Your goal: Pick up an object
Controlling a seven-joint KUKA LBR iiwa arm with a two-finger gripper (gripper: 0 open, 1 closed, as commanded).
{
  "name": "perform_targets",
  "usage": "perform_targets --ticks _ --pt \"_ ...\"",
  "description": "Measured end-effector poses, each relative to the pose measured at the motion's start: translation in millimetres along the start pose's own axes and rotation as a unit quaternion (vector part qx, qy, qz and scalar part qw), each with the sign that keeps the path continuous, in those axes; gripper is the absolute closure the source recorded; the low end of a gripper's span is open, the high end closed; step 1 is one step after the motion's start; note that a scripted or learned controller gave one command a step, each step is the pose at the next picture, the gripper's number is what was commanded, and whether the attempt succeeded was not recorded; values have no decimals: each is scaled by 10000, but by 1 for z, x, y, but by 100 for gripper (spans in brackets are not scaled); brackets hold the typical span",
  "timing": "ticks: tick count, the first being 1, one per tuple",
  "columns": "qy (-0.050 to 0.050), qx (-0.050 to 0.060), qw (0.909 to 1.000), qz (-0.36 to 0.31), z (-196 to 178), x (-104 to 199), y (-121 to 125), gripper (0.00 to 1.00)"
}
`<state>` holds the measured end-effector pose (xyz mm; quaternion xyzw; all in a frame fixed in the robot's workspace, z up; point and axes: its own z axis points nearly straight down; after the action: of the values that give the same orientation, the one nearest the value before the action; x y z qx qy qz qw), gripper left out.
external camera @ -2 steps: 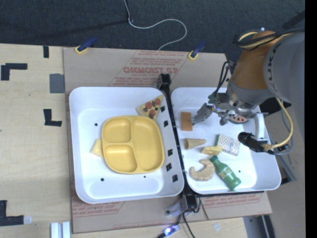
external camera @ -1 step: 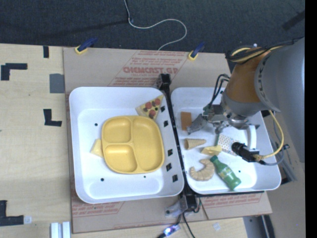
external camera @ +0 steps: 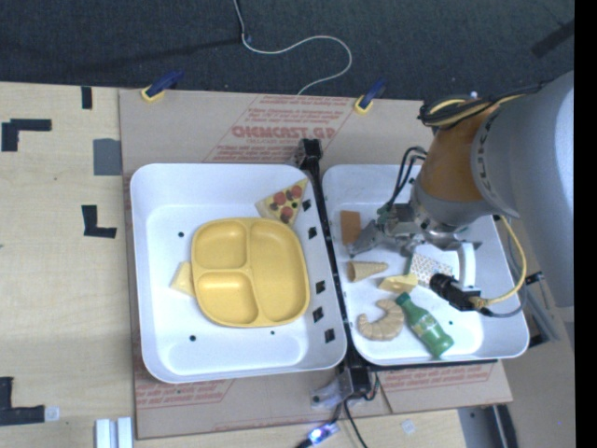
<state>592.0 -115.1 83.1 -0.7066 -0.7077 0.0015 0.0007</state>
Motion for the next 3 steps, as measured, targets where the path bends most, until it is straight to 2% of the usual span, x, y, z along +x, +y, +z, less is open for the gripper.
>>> perform_targets --ticks 1,3 --pt "1 -6 10000 -5 -11 1 0 100" --pt "4 -30 10000 6 -111 -7 -14 100"
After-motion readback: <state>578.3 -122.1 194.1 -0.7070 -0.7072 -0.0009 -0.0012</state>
